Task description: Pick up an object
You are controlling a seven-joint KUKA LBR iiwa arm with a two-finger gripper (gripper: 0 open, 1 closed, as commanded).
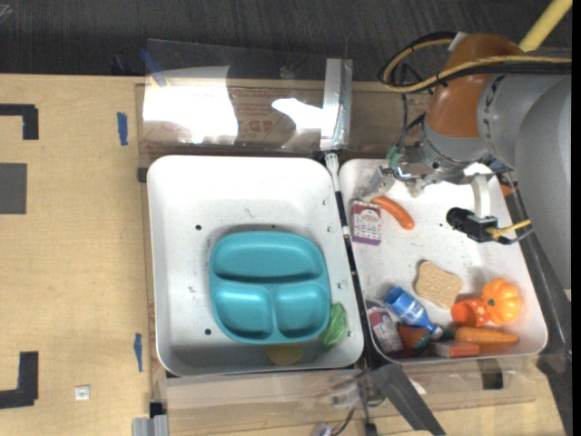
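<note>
1. The arm (508,89) is reaching in at two o'clock over the right bin (536,330).
2. The gripper (406,173) is hovering just above the carrot (395,212); whether it is wide or narrow, I cannot tell.
3. Judging by this, it should be descending straight, straddling the carrot's middle.

The tabletop (73,243) is a pale tan, wood-grained board with black right-angle marks near its left edge and short strips of blue tape (122,127) close to the bins. Two shallow white bins rest on it side by side, touching along their shared edge: the left bin (172,243) and the right bin (526,271). A clear plastic sheet (236,112) lies just behind the left bin.
</note>
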